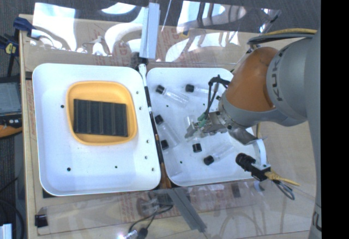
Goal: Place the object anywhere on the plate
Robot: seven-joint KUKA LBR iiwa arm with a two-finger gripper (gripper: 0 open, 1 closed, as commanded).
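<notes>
gripper point(197, 129) hung low over mid right bin point(180, 175), finger state could not be told | vials point(173, 96) and black caps point(197, 148) lay scattered close around it | plate point(101, 113) sat in left bin point(82, 175), well apart, open white floor around

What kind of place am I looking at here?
Probably a robotics lab bench: a robot arm reaches over two white bins, one holding a yellow plate, the other small clear vials.
</notes>
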